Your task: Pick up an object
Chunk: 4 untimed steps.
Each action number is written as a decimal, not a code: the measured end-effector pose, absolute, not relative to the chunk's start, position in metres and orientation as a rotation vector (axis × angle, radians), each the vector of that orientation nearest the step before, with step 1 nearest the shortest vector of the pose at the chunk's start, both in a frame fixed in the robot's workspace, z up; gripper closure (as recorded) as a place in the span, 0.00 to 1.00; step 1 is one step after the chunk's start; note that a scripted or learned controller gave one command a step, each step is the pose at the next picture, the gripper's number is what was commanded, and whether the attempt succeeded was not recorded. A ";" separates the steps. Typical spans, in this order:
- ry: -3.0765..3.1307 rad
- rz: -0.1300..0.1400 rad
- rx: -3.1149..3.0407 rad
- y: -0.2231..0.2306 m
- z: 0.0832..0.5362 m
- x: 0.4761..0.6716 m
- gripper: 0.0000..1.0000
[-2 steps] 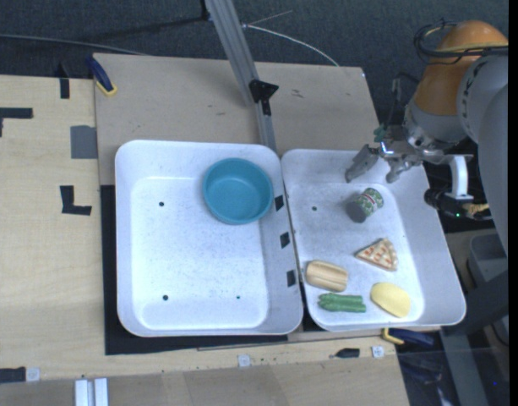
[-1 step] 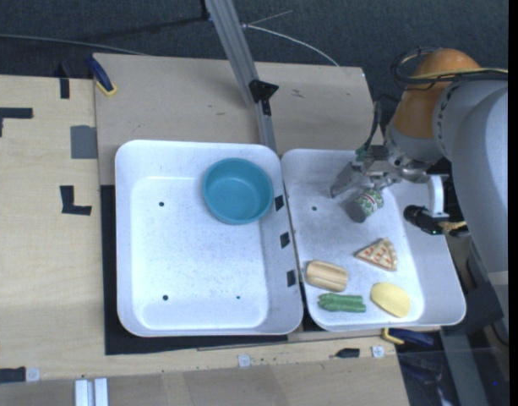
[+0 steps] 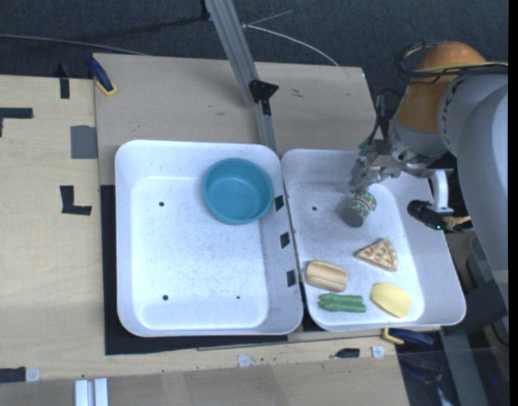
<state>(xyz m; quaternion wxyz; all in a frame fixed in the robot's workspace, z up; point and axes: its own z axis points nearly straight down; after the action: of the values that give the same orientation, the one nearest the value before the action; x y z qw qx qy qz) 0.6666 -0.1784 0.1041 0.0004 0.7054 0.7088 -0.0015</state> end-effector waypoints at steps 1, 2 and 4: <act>2.220 0.004 2.216 -0.177 0.167 0.672 1.00; 2.220 0.005 2.215 -0.175 0.232 0.676 1.00; 2.227 0.001 2.217 -0.127 0.288 0.662 1.00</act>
<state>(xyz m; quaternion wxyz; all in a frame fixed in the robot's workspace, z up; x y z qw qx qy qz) 0.6618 -0.1270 0.2882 -0.0004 0.7054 0.7088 0.0002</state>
